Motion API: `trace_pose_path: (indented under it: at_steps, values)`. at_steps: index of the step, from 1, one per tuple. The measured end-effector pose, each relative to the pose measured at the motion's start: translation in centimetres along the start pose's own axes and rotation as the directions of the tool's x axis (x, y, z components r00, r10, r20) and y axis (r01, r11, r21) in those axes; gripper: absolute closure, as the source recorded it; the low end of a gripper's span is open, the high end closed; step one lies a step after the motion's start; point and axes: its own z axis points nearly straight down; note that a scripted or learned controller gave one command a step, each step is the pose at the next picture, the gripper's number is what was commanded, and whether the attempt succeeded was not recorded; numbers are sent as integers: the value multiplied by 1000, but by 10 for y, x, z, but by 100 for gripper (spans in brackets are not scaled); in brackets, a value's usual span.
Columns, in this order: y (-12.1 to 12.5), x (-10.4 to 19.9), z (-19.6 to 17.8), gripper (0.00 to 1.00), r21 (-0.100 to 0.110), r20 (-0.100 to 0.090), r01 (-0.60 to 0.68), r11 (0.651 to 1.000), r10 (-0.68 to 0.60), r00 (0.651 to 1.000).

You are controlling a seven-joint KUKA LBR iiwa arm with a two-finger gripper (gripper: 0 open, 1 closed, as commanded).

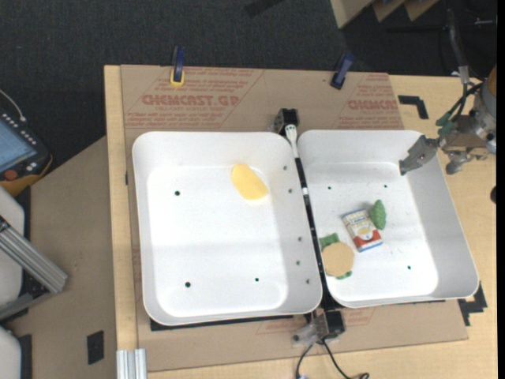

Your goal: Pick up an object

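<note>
Camera view shows you two shallow white bins side by side on a brown cardboard sheet (237,93). Start at the near edge of the right bin (442,235). You see a round tan cookie-shaped piece (338,260) close to that bin's near left corner, with a bit of green (327,242) peeking out at its top. Just behind it lies a small red and white box (361,229), tilted. A small green lumpy thing (379,213) touches the box's far right side. Look at the left bin (158,235) now. You find a soft yellow oval blob (249,182) toward its far right part, well apart from the others. Farthest back, over the right bin's far right corner, you see the grey gripper (413,158). You cannot tell if it is open or closed. It is well apart from the things in the bins.
</note>
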Motion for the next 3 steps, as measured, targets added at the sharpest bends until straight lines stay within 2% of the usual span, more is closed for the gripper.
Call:
trace_pose_path:
  at_steps: [1, 2, 3]
  values:
    - [-62, 33, 135, 0, 19, -7, -1, 1000, 1, 1000]
    - [-6, 17, 68, 0, -9, 3, 2, 1000, -1, 1000]
    - [-9, 36, 188, 0, -2, -5, -2, 1000, 2, 1000]
